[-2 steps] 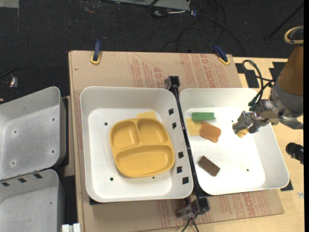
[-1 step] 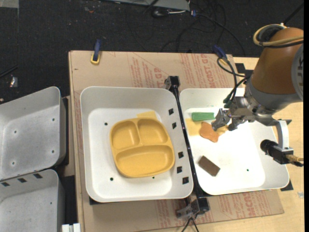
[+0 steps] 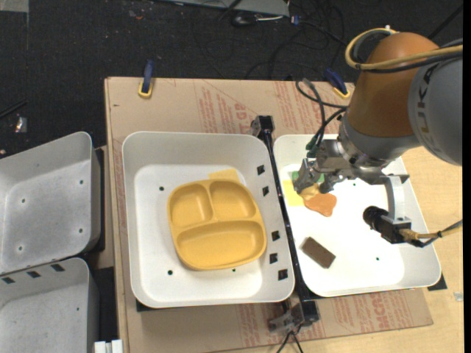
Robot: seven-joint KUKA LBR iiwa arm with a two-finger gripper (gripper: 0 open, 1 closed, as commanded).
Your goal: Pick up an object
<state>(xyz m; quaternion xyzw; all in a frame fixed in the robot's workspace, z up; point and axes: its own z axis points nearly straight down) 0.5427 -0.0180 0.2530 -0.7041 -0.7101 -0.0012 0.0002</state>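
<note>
Hand (image 3: 313, 176) sits low over the left part of the right bin (image 3: 383, 274), at an orange piece (image 3: 321, 204) and a yellow piece (image 3: 292, 195); green bit (image 3: 296, 176) beside it. Can't tell its state. Brown block (image 3: 318, 251) lies apart, nearer the front. Left bin (image 3: 147, 168) has a yellow divided tray (image 3: 217, 223). Both bins on the counter (image 3: 191, 101).

Yellow divided tray (image 3: 217, 223), orange piece (image 3: 321, 204), brown block (image 3: 318, 251), white bins (image 3: 140, 197).
</note>
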